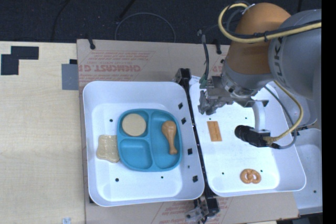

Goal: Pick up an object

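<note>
arm (273, 44) comes first by bulk, grey with an orange band, reaching in from the right and hanging over the far part of the right bin (283, 178). its gripper (208, 105) sits near that bin's far left corner, close by the divider between the two bins; whether it is spread or pressed together i cannot tell, since the wrist and cabling crowd it from above.

next in size, the left bin (100, 186) carries a blue divided tray (144, 157). on the tray lie a round tan patty-like disc (133, 124) in the far left compartment and a toy drumstick (169, 135) in the right compartment, long axis running far to near. a pale slice of toast-like food (107, 148) lies on the bin floor, touching the tray's left edge.

in the right bin, the orange rectangular block (214, 131) is the likeliest target. it lies just to the near side of the gripper and slightly right, long axis running far to near, flat on the bin floor and apart from everything else. a short drop toward the near side would seem to bring the tool over it, closing across its narrow width. a small pretzel (250, 176) lies well apart, toward the near right of the same bin.

a black cylindrical piece (252, 135) on the arm's hardware overhangs the bin right of the block; what it is, i cannot make out.
</note>
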Tool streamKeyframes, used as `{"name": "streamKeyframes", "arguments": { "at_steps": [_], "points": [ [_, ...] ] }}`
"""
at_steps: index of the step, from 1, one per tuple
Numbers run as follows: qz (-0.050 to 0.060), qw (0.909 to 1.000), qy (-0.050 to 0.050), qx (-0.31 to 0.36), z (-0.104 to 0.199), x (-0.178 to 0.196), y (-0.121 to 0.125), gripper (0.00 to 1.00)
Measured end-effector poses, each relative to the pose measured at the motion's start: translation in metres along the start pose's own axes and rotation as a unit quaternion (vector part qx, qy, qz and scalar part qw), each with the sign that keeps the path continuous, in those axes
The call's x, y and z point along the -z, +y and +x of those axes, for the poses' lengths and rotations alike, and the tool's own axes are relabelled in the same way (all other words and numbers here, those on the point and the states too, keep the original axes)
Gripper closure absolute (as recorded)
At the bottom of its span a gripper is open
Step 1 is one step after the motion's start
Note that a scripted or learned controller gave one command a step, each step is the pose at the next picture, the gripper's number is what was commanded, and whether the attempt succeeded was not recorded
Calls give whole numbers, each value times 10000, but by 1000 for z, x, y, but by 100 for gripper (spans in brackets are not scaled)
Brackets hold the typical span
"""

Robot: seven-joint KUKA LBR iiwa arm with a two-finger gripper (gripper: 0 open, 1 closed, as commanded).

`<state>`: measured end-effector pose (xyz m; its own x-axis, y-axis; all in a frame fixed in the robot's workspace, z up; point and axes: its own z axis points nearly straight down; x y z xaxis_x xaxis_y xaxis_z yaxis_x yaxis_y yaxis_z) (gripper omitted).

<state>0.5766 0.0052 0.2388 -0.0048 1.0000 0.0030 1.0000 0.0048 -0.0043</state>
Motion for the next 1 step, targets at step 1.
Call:
{"name": "streamKeyframes", "arguments": {
  "at_steps": [1],
  "points": [
    [8,10000,-11,-11,43,-13,-18,100]
  ]
}}
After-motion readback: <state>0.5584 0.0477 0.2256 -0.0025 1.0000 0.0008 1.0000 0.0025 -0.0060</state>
